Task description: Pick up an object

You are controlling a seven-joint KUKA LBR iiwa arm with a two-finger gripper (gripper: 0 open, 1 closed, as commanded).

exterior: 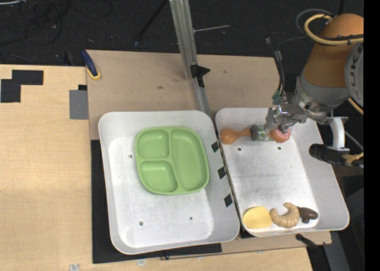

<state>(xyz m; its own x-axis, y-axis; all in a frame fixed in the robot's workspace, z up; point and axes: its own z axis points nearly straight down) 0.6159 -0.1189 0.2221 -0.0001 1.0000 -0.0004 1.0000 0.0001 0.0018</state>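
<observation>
Gripper [279, 123] low at right bin's [332, 201] far edge, finger state cannot tell | red rounded object [281, 135] touching its tip, grey blocky piece [259, 133] and orange pear-shaped toy [231, 136] alongside | near edge: yellow disc [256, 218], tan curled croissant shape [285, 216], brown piece [307, 213] | left bin [119, 204]: glossy green three-compartment plate [172, 160].

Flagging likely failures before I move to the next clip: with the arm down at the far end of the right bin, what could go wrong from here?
1. The tool sits among a tight cluster: red piece, grey piece, orange piece. It may nudge or catch a neighbour instead of one clean object.
2. That cluster lies against the right bin's far wall, so the tool could strike the rim.
</observation>
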